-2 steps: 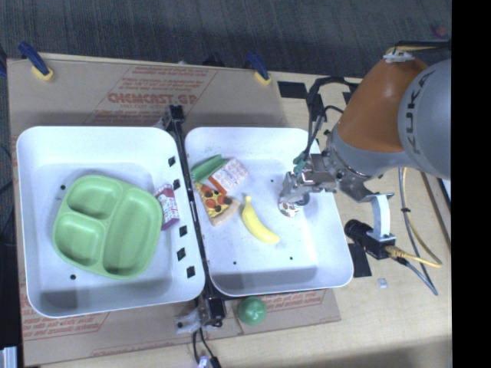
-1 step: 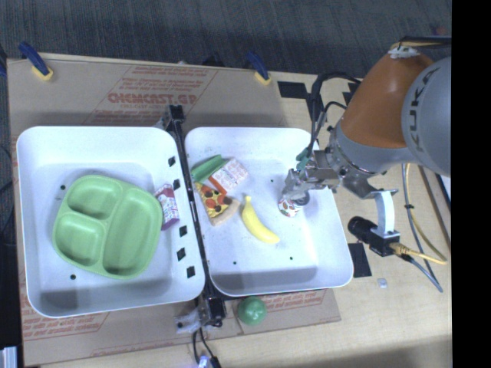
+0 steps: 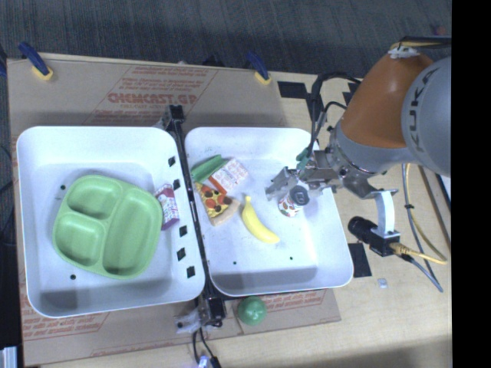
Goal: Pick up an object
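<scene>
- Gripper (image 3: 290, 192): hangs over the right bin (image 3: 307, 271), in its upper right part, directly above a small round object (image 3: 289, 206) with red and white markings. Whether the object sits between the fingers, and whether they are spread or pressed together, cannot be told.
- Arm (image 3: 383, 121): enters from the right, its orange band above the wrist, grey housing at the frame edge bearing the letters "KU".
- Banana (image 3: 258, 221): lies just left of the round object, long axis running from upper left to lower right.
- Pizza slice toy (image 3: 215, 200) and green vegetable toy (image 3: 205, 167): near the right bin's left wall, with a red-and-white packet (image 3: 230, 175) between them; its print is unreadable.
- Left bin (image 3: 38, 148): holds a green divided plate (image 3: 107, 226) and a small dark wrapper (image 3: 168, 205) beside it.
- Cardboard sheet (image 3: 92, 90): lies under both bins, printed in red "CHEMCAST GP".
- Green ball (image 3: 251, 310): rests on the cardboard below the right bin.
</scene>
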Available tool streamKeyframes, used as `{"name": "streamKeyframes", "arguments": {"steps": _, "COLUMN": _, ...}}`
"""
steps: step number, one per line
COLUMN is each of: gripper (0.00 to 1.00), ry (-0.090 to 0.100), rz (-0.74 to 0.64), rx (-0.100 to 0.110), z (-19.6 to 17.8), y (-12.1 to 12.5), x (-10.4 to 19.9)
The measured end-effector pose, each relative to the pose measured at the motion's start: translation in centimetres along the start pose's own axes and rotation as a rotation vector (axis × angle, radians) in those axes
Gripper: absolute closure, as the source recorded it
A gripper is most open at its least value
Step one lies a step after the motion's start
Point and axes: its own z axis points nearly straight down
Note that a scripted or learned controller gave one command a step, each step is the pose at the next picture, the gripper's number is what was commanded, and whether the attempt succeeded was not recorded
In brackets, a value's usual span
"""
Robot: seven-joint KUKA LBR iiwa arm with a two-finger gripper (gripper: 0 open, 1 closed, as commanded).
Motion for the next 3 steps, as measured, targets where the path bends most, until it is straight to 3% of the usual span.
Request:
{"name": "streamKeyframes", "arguments": {"steps": 1, "gripper": 0.0, "ry": 0.004, "rz": 0.009, "rx": -0.002, "z": 15.3, "y": -4.8, "x": -2.6}}
{"name": "streamKeyframes", "arguments": {"steps": 2, "gripper": 1.0, "ry": 0.004, "rz": 0.004, "rx": -0.002, "z": 14.3, "y": -4.7, "x": -2.6}}
{"name": "streamKeyframes", "arguments": {"steps": 3, "gripper": 1.0, "ry": 0.002, "rz": 0.011, "rx": -0.006, "z": 5.4, "y": -4.8, "x": -6.5}}
